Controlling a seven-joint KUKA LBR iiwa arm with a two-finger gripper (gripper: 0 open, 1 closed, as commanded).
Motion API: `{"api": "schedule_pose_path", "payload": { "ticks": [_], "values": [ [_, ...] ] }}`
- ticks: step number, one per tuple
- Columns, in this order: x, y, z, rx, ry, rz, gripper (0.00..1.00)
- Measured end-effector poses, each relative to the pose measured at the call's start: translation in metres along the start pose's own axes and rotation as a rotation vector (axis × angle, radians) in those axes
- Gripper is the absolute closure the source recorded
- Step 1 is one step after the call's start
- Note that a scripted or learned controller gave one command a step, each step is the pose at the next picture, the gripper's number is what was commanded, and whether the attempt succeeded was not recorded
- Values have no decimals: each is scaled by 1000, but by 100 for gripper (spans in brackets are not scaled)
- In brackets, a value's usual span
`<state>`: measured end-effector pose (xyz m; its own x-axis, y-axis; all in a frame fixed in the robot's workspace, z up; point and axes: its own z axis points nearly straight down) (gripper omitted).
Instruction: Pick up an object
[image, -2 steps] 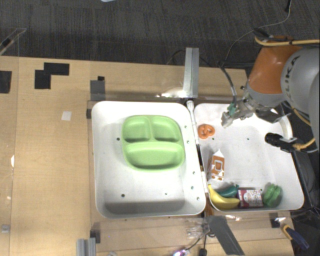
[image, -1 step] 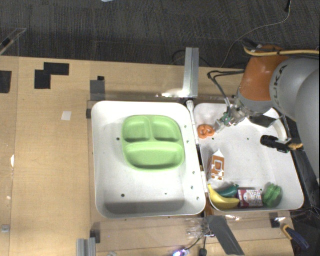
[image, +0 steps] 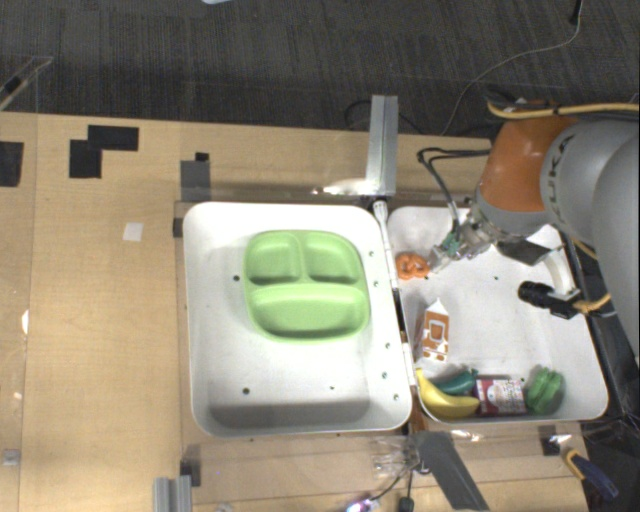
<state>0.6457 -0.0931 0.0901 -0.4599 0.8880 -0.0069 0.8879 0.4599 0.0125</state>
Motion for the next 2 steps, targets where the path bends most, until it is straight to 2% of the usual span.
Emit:
{"api": "schedule_pose_path", "payload": {
  "ticks": [1, 2],
  "values": [
    [-6, -24, -52, 6, 3, 60, 100],
    [-5, -24, -52, 6, 4, 61, 0]
  ]
}}
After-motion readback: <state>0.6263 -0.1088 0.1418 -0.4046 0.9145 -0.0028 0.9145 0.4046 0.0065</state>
